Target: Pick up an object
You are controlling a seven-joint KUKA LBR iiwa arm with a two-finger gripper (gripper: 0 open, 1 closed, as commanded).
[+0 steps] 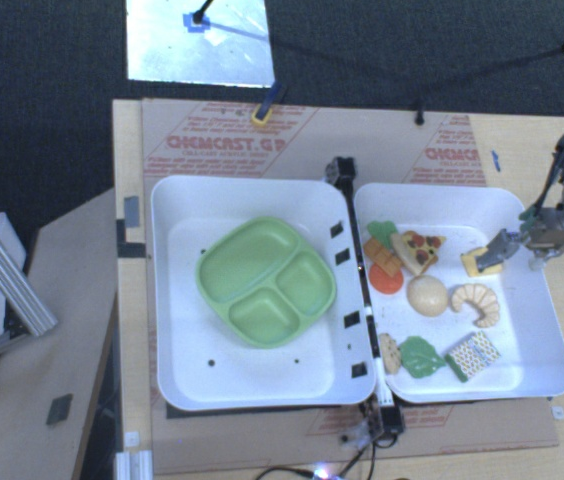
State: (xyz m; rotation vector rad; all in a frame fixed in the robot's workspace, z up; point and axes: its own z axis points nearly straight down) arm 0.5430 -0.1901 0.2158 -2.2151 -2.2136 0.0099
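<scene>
I see the gripper (503, 247) coming in from the right edge, over the right bin (537, 298), upper right part. Its tips sit right at a small yellow cheese wedge (481, 261) near that bin's right wall. I can't tell whether the wedge is actually between the tips or just below them, so grasp state unknown from here.

Other stuff in the right bin: pizza slice (419, 248) up near the top, left of centre, with a waffle-looking piece (383, 259) touching its left side and a green bit (381, 231) just above that. Red tomato slice (386, 279) just below the waffle piece. Beige round bun (427, 295) mid-bin, croissant (479, 303) just right of it, between bun and right wall. Bottom row: small tan cookie-like piece (390, 351) by the divider, green leafy item (420, 357) beside it, blue-green patterned packet (473, 355) right of that, tilted.

Left bin (182, 268) holds a green three-compartment plate (266, 281), rotated a bit, compartments bare. Both bins sit on a cardboard sheet (222, 143) on the bench.
</scene>
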